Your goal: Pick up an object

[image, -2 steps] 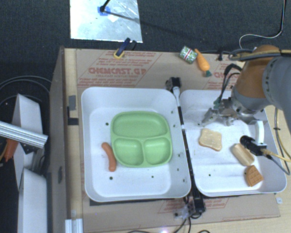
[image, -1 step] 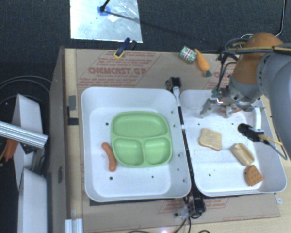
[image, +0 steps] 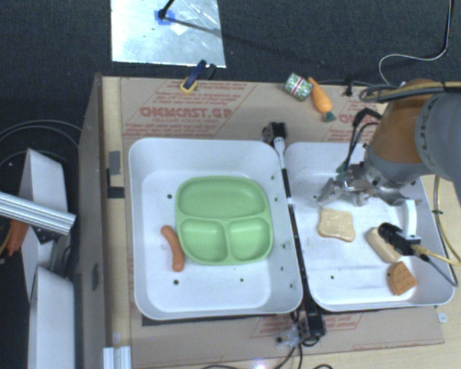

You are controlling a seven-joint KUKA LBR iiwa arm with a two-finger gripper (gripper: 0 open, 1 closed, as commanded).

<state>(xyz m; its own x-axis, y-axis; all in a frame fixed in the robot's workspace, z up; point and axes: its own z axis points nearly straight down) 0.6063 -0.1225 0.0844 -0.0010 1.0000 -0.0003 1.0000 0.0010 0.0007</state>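
Note:
My gripper [image: 343,191] is low over the back of the right bin [image: 369,294], open, with nothing between its fingers. A slice of toast [image: 336,224] lies flat just in front of it, not touching it. Further right in the same bin are a tan bread roll [image: 378,244], partly hidden, and a brown waffle piece [image: 400,277] near the front right corner. In the left bin [image: 150,229], a green divided plate [image: 223,219] has a red sausage [image: 173,247] lying to its left on the bin floor.
The grey arm with its orange band [image: 399,133] reaches in from the right over the right bin's back edge. A toy carrot [image: 320,98] and a small can [image: 298,85] lie on the cardboard behind the bins. A black divider [image: 288,206] runs between the bins.

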